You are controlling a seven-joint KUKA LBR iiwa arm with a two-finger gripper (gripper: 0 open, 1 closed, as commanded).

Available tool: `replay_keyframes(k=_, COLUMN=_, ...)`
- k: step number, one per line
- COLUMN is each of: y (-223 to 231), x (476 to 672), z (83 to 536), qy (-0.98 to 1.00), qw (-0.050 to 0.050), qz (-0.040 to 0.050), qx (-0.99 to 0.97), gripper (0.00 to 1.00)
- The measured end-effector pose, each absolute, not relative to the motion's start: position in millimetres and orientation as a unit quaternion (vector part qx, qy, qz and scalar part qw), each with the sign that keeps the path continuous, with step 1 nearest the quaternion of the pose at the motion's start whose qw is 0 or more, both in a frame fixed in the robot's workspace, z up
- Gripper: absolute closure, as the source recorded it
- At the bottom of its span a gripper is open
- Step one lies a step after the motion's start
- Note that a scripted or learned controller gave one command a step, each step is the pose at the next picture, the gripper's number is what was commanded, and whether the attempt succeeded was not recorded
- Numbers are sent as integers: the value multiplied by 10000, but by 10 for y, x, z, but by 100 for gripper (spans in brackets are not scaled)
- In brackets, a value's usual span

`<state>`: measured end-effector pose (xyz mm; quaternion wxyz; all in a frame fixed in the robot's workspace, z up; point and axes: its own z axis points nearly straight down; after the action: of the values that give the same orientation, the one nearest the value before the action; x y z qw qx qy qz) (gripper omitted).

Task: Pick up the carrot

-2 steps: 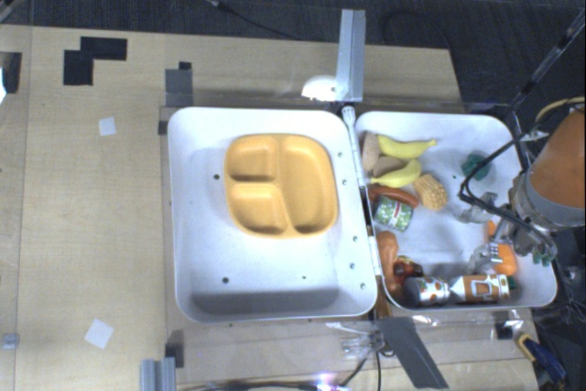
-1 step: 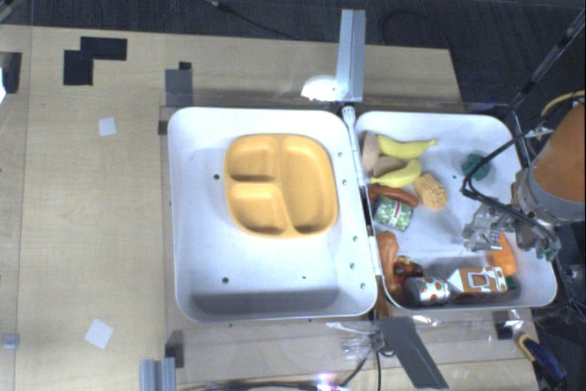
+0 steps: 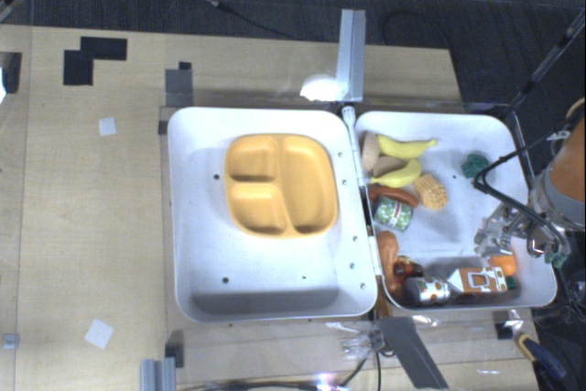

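The carrot [image 3: 388, 245] lies in the right bin [image 3: 458, 119], hard against its left wall near the front, a short orange-red piece pointing roughly front to back. Just behind it sits a small green-and-white can [image 3: 395, 214], and just ahead of it a dark bottle [image 3: 423, 289] lies along the front wall beside a small carton [image 3: 482, 281]. Further back along the left wall rest two bananas [image 3: 404, 158], with a corn cob [image 3: 431, 191] beside them and a small teal object [image 3: 475, 164] toward the right wall.

The gripper [image 3: 497, 238] hangs over the right front part of the same bin, well apart from the carrot, with an orange object [image 3: 503, 264] just below it. Whether its jaws are spread or pressed together cannot be told from this angle, and nothing is seen pinched in them.

The left bin [image 3: 197, 197] holds a yellow divided tray [image 3: 279, 184] with three compartments
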<state>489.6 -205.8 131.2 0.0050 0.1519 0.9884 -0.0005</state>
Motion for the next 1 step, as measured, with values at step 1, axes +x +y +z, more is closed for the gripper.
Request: replay_keyframes(k=1, y=-2058, x=4901, z=1607, qy=9594, qw=55, qz=-1, qx=2821, gripper=100)
